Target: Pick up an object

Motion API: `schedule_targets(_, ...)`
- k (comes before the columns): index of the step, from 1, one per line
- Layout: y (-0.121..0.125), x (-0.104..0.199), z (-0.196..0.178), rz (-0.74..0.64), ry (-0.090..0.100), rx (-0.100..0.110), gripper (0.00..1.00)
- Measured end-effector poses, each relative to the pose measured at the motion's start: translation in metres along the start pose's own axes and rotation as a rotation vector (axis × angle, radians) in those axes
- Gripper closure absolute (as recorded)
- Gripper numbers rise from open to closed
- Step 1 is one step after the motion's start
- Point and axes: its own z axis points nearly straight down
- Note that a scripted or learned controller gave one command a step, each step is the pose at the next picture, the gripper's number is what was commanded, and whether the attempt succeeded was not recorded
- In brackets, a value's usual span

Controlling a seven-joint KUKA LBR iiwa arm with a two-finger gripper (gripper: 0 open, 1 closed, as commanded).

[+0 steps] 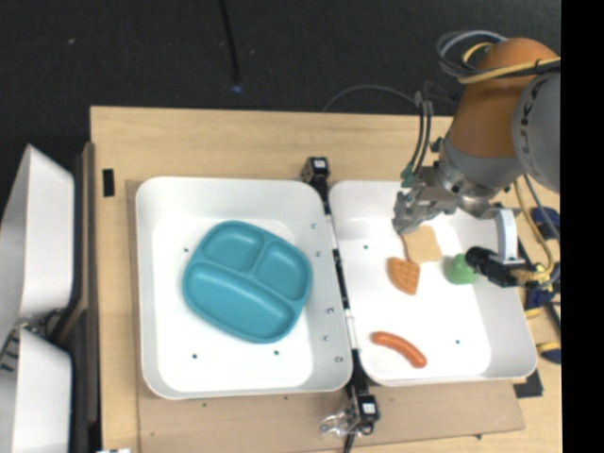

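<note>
- Camera view: tool [413,217] hangs over the right bin's [373,210] far edge, beside a toast slice [422,244], presumably its target.
- Tool grip state: cannot tell.

Single high slanted view over both bins [151,253]

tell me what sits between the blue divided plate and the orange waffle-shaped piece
In the camera view, between the blue divided plate and the orange waffle-shaped piece lie bare bin floor and the two white bins' adjoining rims.
</note>
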Motion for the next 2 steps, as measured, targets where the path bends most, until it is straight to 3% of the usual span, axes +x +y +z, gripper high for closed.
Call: schedule_targets(2, 0.001, 0.106, -0.018, -0.001, 0.001, -0.002, 1.0)
